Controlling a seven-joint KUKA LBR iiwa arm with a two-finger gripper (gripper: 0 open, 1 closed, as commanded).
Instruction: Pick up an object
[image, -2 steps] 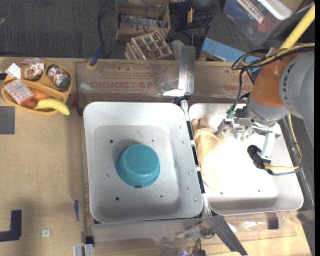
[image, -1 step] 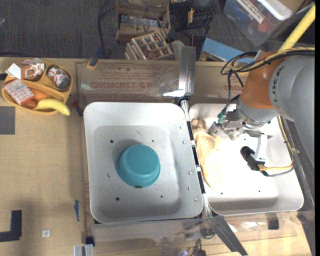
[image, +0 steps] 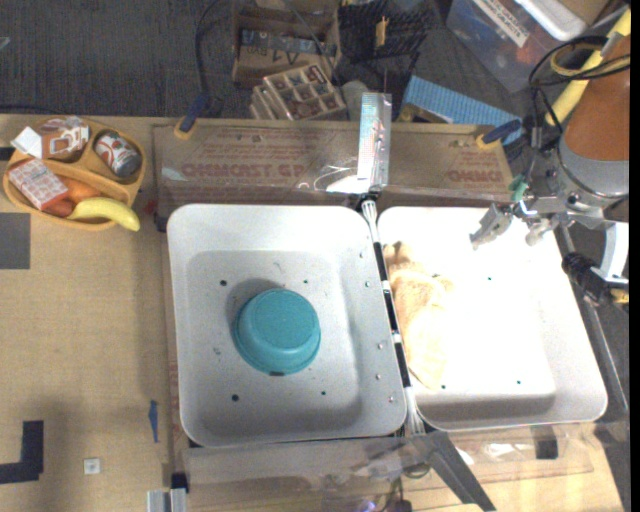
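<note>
Camera view shows the gripper (image: 512, 226) over the back edge of the right bin (image: 520, 350), its two fingers spread and pinching nothing; a pale cloth (image: 418, 318) lies to its left; farther left, a teal bowl (image: 278, 330) sits upside down in the left bin (image: 200, 250).

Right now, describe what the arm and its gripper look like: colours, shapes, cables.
The arm is a rounded grey body with a broad orange band above the wrist. Black cables loop around its upper part, beside a yellow piece at the top right. The gripper is small, of pale silvery metal, with two thin fingers and a green fleck at its base. No markings are legible.
</note>
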